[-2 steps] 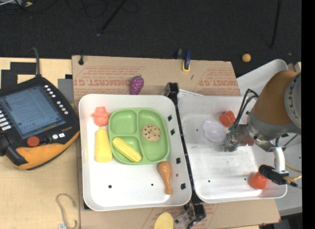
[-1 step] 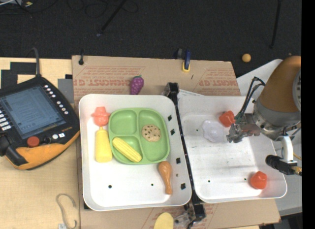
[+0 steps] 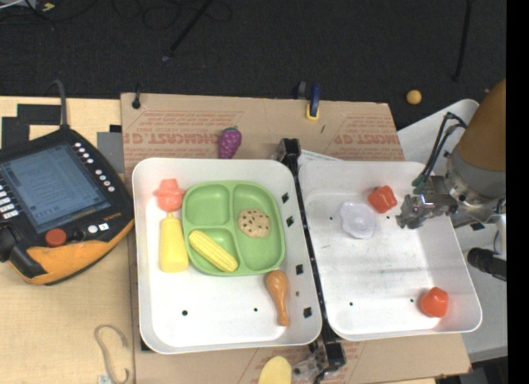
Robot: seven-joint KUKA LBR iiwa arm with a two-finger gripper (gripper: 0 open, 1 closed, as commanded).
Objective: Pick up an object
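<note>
My gripper (image 3: 411,214) hangs over the right bin (image 3: 388,316), close to its right wall. Just to its upper left lies a small red-orange object (image 3: 382,199). A translucent white cup (image 3: 358,220) sits left of the gripper on the bin floor. Another red object (image 3: 433,301) rests in the bin's front right corner. I see nothing held by the gripper.
The left bin (image 3: 215,324) holds a green divided plate (image 3: 211,205) with a cookie (image 3: 254,223) and corn (image 3: 213,250), plus a yellow bottle (image 3: 172,244), a pink toy (image 3: 168,196) and a drumstick (image 3: 278,292). A tablet pendant (image 3: 54,201) lies at the left.
</note>
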